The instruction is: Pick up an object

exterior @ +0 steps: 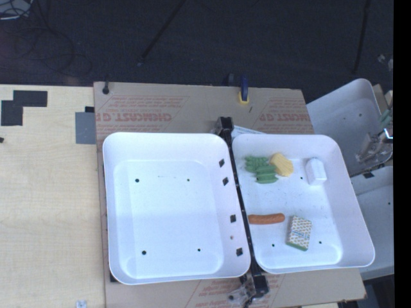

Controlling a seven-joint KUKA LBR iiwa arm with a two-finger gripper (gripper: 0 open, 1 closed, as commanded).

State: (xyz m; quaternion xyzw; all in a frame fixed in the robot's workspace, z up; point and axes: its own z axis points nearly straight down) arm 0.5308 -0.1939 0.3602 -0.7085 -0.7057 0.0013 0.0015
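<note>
Two shallow white bins sit side by side on a brown cardboard sheet (pixel 192 111) printed with red lettering, laid over a pale wood-grain surface (pixel 45 204). Both bins are smooth, glossy moulded trays with rounded corners and small dark holes in their floors; a row of black clips (pixel 232 218) runs along the seam where their inner walls meet.

The left bin (pixel 115 172) holds nothing but its own perforated floor.

The right bin (pixel 347 191) holds five small objects, all lying apart from the walls. At the far side, a green knobbly toy (pixel 260 169) lies touching a yellow rounded piece (pixel 281 165) to its right. Just beyond these, toward the right wall, lies a white rounded block (pixel 314 171), hard to tell from the bin floor. Nearer the camera, an orange-brown sausage-shaped toy (pixel 266 219) lies lengthwise close to the seam. To its right, a flat patterned packet (pixel 299 232), pale with green-blue print, lies slightly tilted.

At the right edge, grey arm parts (pixel 379 143) stand outside the bins; whether the tool is wide or narrow cannot be told.
</note>
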